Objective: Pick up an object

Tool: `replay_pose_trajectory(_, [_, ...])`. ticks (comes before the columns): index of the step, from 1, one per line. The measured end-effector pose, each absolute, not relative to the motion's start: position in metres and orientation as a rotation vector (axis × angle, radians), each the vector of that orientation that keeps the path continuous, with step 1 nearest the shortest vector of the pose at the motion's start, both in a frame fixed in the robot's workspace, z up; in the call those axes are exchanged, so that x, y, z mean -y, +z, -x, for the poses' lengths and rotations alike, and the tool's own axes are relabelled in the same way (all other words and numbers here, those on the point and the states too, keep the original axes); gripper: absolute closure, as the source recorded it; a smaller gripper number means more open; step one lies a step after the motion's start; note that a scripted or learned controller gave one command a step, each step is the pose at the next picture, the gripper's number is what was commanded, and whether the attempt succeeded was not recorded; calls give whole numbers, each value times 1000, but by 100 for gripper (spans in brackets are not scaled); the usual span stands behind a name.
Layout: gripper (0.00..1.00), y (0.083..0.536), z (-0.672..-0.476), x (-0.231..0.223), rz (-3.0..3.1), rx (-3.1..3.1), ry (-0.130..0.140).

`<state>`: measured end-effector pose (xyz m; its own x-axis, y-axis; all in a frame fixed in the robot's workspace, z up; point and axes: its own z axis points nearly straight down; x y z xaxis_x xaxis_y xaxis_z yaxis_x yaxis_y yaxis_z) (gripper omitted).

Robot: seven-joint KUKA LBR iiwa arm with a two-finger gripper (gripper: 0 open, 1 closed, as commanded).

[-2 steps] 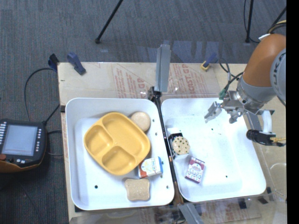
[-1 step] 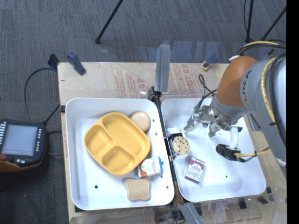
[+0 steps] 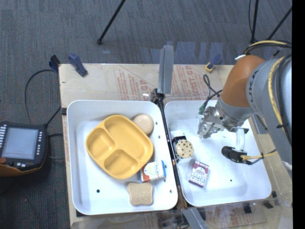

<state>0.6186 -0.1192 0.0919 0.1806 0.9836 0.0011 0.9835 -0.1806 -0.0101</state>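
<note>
My gripper hangs over the back middle of the right bin, its tips pointing down toward the bin floor. Nothing shows between them. A round cookie-patterned object with a black edge lies in front and to the left of the gripper, near the bin's left wall. A small red and white box lies further toward the front of that bin. In the left bin are a yellow divided plate, a pale round bun, a small milk carton and a slice of toast.
A grey upright post stands behind the seam between the two bins. Blue clamps sit on the board at the back left. A handheld pendant lies on the floor at the left. Tripod legs cross the floor behind.
</note>
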Motion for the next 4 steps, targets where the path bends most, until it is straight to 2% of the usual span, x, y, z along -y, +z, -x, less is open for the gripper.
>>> replay_pose_trajectory(1, [100, 187, -634, 68, 2771, 1480, 0])
replay_pose_trajectory(2, [100, 184, -644, 34, 2877, 1256, 9])
replay_pose_trajectory(4, [100, 184, -635, 11, 3124, 310, 9])
